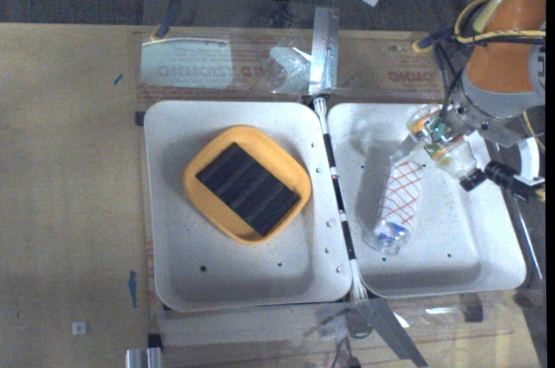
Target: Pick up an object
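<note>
A clear plastic bottle with a red criss-cross label lies in the right bin, its cap end pointing toward the front. My gripper hangs over the bottle's far end, at the bin's back right, below the orange band of the arm. Whether it touches the bottle is not clear. In the left bin rests a rounded orange-yellow object with a black ridged top, lying flat and apart from the gripper.
A metal bracket and crumpled clear plastic stand behind the ridge between the bins. A taped label lies on the board behind the left bin. Cables loop beside the arm.
</note>
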